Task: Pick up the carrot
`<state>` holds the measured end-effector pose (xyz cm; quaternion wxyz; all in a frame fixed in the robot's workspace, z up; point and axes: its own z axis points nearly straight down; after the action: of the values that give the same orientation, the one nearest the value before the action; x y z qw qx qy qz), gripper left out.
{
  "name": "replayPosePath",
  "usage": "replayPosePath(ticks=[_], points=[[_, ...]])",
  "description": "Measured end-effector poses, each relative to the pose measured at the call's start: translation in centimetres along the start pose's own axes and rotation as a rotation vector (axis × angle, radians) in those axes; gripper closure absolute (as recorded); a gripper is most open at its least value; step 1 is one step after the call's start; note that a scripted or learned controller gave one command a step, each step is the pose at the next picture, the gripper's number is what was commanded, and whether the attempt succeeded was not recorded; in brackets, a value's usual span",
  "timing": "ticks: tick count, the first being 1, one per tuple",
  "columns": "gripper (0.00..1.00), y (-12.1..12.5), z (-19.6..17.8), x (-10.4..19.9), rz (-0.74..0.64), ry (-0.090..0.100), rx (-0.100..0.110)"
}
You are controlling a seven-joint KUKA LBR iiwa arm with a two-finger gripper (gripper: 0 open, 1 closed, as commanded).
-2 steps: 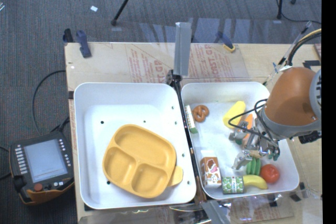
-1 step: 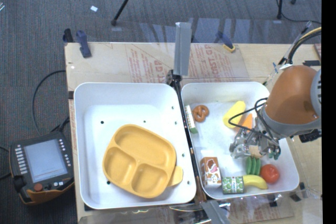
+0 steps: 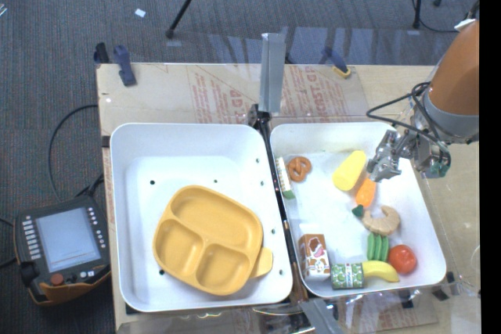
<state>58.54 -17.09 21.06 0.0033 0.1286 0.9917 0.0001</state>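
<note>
From the camera view, the carrot lies in the right bin, at centre right of the frame. It is a short orange piece with a green stub at its lower-left end, slanted from upper right to lower left. Its upper end sits directly under the tool, which hangs over the bin from the right. The tool's fingers look slightly apart just above the carrot's top, with nothing clamped between them; the carrot rests on the bin floor.

The carrot looks like a moulded toy: probably light, stiff and smooth, so it may slip or roll if pinched near a tapered end. The best hold is likely across its thick orange middle, with the fingers set crosswise to its length.

Neighbours crowd it. A yellow lemon-like piece touches or nearly touches its upper left. A tan sliced piece lies just beside its lower end. Those two leave little room for a finger on either side.

Farther off are a pretzel towards the bin's upper left, and green beans, a tomato, a banana and a small carton along the lower edge. The left bin holds a yellow divided tray, well apart. Both bins rest on the desk.
</note>
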Motion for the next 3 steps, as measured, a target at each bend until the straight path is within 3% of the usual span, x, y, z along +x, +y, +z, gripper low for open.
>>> replayPosePath(ticks=[1, 2, 3], points=[[1.00, 0.2, -16.6, 3.3, -0.194, 0.002, 0.000], [1.00, 0.2, -16.9, 3.1, -0.194, 0.013, -0.003], [1.00, -0.1, -21.3, 5.3, -0.495, 0.007, -0.003]])
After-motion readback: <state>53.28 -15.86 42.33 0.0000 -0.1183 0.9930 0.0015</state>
